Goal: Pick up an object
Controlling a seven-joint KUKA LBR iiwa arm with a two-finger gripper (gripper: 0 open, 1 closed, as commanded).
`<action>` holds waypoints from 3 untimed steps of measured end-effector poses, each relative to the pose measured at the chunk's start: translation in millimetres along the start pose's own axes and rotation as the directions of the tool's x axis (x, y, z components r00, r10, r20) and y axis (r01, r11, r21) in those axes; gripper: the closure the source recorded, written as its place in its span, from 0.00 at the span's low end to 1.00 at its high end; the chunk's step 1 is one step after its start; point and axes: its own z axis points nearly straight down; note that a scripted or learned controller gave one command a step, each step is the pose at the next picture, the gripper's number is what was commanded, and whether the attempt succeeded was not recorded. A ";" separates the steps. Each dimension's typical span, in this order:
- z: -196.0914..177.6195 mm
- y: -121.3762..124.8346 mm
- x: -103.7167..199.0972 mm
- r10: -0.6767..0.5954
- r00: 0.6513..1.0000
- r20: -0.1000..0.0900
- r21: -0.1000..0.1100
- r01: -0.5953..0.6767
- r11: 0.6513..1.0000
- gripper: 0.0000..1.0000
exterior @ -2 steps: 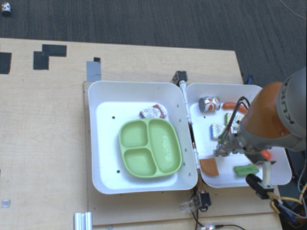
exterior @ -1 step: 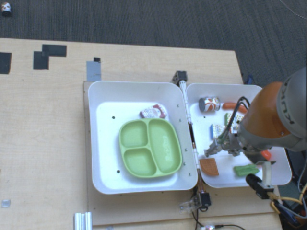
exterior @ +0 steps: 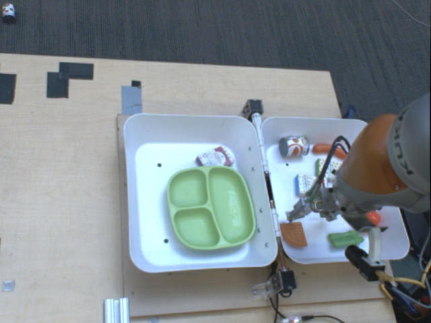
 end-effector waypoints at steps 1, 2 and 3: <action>14.6 -0.4 -0.8 0.001 1.000 0.000 0.001 -0.001 1.000 0.00; 17.7 0.6 -0.7 0.004 1.000 0.001 -0.001 -0.004 1.000 0.00; -24.2 0.2 -34.4 0.003 1.000 0.001 0.000 -0.003 1.000 0.00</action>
